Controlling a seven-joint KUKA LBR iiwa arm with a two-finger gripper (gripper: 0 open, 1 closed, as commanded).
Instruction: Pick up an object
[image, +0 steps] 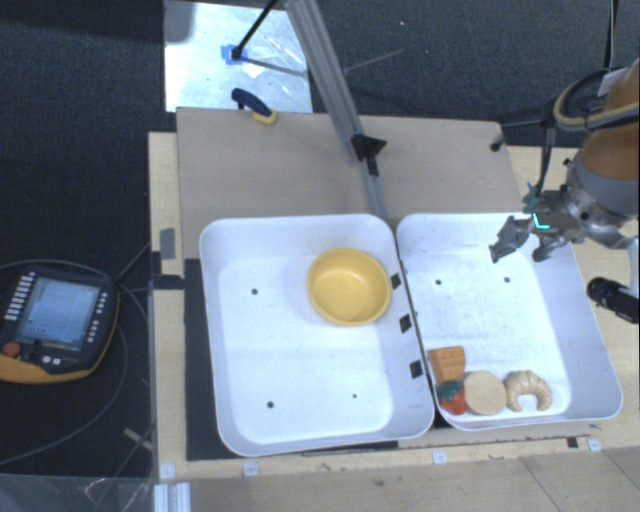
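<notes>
My gripper (522, 246) hangs over the far right part of the right bin (500, 310), its two dark fingers spread open with nothing between them. Along the near edge of that bin lie an orange block (447, 361), a small red and green item (453, 398), a round beige piece (485, 393) and a croissant-shaped toy (529, 390), all well in front of the gripper. A yellow bowl (348, 286) sits upright in the far right part of the left bin (260, 360).
A slanted metal pole (338, 90) ends at a black clamp behind the seam between the bins. A blue and yellow clamp (252, 104) lies at the bench's back edge. A teach pendant (50, 322) rests on the floor to the left.
</notes>
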